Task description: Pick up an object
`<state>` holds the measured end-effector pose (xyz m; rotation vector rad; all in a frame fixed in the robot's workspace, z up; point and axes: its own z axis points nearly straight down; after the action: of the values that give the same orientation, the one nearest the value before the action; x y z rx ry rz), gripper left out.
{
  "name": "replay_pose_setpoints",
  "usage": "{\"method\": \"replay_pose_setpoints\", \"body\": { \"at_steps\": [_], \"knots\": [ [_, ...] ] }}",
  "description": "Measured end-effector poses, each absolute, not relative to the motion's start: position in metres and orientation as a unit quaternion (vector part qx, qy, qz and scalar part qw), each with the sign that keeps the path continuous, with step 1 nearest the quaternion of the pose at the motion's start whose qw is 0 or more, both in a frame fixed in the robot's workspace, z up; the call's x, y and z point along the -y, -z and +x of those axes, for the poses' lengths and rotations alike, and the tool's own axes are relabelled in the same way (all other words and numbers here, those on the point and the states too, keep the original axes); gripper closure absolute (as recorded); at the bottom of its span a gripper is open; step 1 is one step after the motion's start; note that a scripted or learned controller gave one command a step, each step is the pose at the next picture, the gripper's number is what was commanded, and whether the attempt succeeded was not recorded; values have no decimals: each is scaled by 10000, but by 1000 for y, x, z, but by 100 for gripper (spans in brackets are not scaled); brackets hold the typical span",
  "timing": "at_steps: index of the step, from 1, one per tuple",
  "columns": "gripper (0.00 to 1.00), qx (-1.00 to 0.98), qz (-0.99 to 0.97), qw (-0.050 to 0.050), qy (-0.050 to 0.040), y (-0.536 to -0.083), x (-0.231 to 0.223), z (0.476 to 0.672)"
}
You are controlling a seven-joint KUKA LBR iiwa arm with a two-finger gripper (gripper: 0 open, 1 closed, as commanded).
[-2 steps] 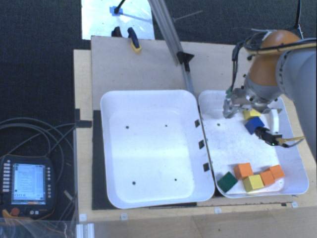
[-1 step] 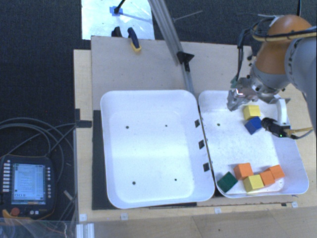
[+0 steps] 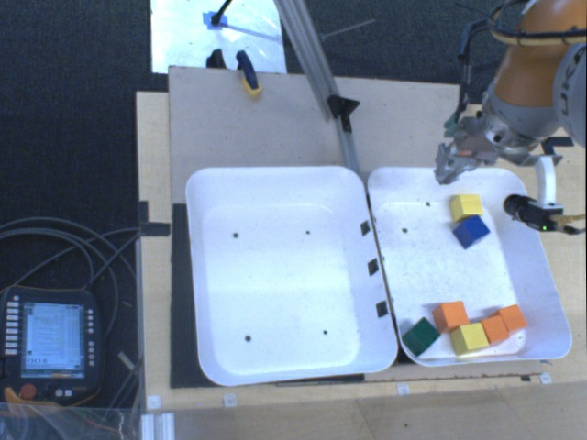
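1. Nearest the camera, at the bench's front left, a pendant (image 3: 50,344) with a lit screen lies on the dark floor mat, its cables looping away behind it.
2. In the front corner of the right bin (image 3: 541,273) sits a cluster: a green block (image 3: 421,335), an orange block (image 3: 449,315), a yellow block (image 3: 469,338), and two more orange blocks (image 3: 503,323) touching one another (the pair reads almost as one piece).
3. The left bin (image 3: 206,246) lies beside it, the two rims meeting.
4. Farther back in the right bin, a blue block (image 3: 470,232) touches a second yellow block (image 3: 465,206) just behind it.
5. The gripper (image 3: 450,170) hangs above the right bin's far rim, near that yellow block but apart from it; nothing shows between its fingers, and how wide they stand I cannot tell.
6. Behind the bins, a grey pole (image 3: 307,44) slants across the board.
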<state>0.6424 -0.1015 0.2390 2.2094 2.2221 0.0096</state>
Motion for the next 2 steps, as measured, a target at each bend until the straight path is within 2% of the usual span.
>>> {"method": "replay_pose_setpoints", "body": {
  "at_steps": [1, 2],
  "knots": [
    [100, -7088, 7054, 15, -13, -255, 102, 643],
    [100, -7100, 7042, -1, -9, -262, 63, 619]
  ]
}}
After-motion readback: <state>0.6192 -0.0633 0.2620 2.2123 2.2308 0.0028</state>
